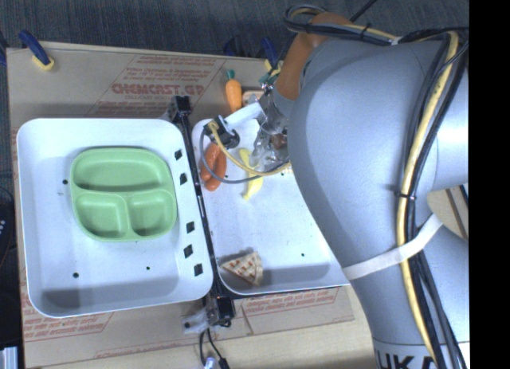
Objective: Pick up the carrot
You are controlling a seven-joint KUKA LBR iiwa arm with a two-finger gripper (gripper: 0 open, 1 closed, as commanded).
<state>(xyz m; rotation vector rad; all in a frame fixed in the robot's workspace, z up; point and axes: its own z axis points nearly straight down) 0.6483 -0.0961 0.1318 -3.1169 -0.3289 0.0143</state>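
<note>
The carrot (pixel 232 94), orange with a green top, lies at the far edge of the right bin (pixel 275 232), close to the divider between the bins. My gripper (pixel 265 143) hangs over the far part of the right bin, a little to the right of the carrot and nearer the camera, and is apart from it. The bulky grey arm hides most of the gripper and the right side of this bin.
An orange-red food piece (pixel 213 165) lies by the right bin's left wall, with a yellow fry (pixel 252 189) beside it. A sandwich wedge (pixel 243 268) sits at the near edge. The left bin (pixel 40 224) holds a green divided tray (pixel 123 192).
</note>
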